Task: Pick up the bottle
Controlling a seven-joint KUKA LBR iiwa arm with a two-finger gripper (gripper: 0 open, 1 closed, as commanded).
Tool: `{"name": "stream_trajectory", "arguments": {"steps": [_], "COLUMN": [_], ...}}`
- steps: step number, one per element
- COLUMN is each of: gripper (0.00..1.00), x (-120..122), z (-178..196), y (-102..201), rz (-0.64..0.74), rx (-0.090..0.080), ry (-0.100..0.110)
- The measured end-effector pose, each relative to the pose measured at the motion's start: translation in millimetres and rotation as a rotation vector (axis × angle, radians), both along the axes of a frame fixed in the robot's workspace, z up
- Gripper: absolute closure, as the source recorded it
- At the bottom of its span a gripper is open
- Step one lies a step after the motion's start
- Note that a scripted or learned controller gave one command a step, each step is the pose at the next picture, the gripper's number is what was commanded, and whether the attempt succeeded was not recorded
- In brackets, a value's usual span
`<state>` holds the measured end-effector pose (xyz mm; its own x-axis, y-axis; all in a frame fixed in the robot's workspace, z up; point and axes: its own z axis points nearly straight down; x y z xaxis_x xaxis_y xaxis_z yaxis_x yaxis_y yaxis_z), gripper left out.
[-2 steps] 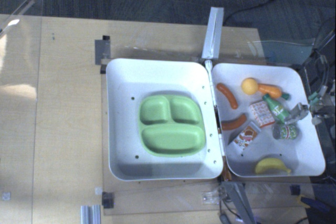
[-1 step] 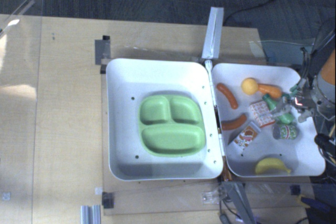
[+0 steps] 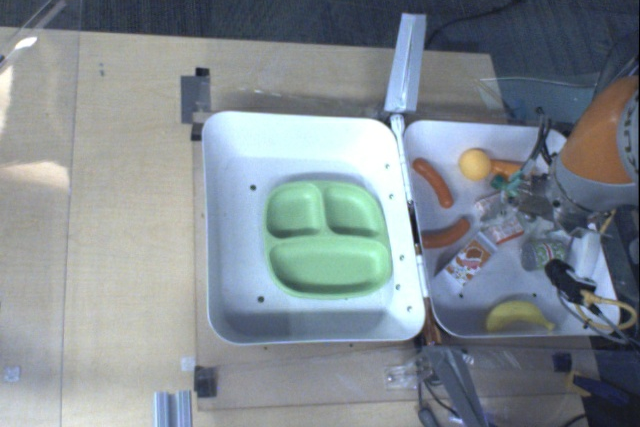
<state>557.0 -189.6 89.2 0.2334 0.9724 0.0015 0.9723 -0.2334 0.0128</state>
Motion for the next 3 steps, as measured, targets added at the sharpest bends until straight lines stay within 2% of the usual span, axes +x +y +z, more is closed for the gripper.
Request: {"name": "stream_trajectory", "arguments": {"steps": [1, 2, 3], "gripper": [0.00, 0.00, 1.00], "x": [38.6, 52.2, 56.6], "z": [63.3, 19.1, 37.8], "y": [-9.4, -15.3, -15.6], "rz": [0.145, -0.141, -0.134], "rx": [-0.001, -0.016, -0.018], "ry": [0.007, -0.035, -0.048]}}
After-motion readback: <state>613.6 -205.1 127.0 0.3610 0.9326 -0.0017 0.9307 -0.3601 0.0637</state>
